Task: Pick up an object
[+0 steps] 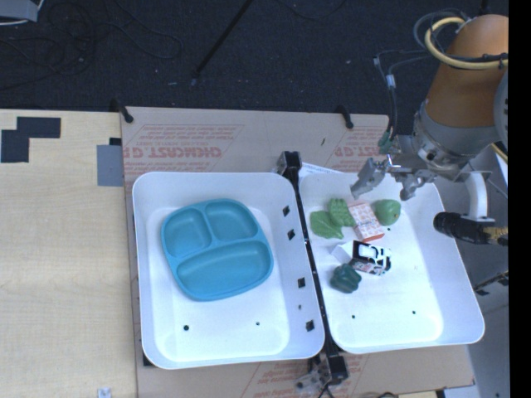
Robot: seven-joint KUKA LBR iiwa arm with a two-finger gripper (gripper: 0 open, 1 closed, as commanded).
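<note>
The gripper (388, 178) hangs open (nothing between its fingers) over the right bin (431, 305), just above a cluster of green pieces (330, 220) and a red-and-white packet (364, 218) lying long-axis diagonally; a blue divided plate (217, 249) fills the left bin (158, 322).

1 fixed camera above bench, angled down on 2 bins (158, 222).

You are looking at a light wood bench (58, 264) carrying a brown cardboard sheet (241, 139). Two shallow white bins are resting on that sheet: the right bin (431, 305) is sitting directly below the claw (388, 179), and the left bin (166, 330) is lying well to its left.
</note>
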